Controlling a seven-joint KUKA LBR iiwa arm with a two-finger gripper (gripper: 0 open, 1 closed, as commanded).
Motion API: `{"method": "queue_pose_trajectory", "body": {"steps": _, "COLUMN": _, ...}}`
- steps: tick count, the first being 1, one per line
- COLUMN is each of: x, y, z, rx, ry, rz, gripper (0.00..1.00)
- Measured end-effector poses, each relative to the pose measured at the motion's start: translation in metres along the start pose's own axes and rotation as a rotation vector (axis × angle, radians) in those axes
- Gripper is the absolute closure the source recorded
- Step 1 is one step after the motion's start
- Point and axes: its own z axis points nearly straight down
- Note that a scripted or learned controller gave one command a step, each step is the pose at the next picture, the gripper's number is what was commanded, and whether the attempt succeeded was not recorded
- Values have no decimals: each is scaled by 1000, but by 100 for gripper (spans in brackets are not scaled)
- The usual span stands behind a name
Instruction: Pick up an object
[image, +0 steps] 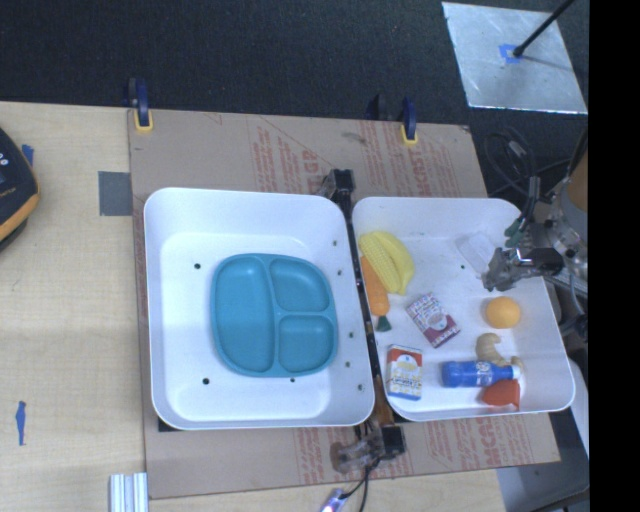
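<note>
Tabletop (70, 330) with two white bins | right bin (440, 215) is stocked with orange ball (502, 312), banana (388, 260), blue bottle (478, 374) | hand (500, 265) seen at bin's right edge, above the ball; opening cannot be told, nothing visibly held | step: approach, probably | next: descent onto ball required
</note>
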Motion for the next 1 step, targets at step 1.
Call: {"method": "queue_pose_trajectory", "body": {"steps": 1, "x": 14, "y": 83, "z": 157, "rx": 0, "ry": -1, "rz": -1, "gripper": 0}}
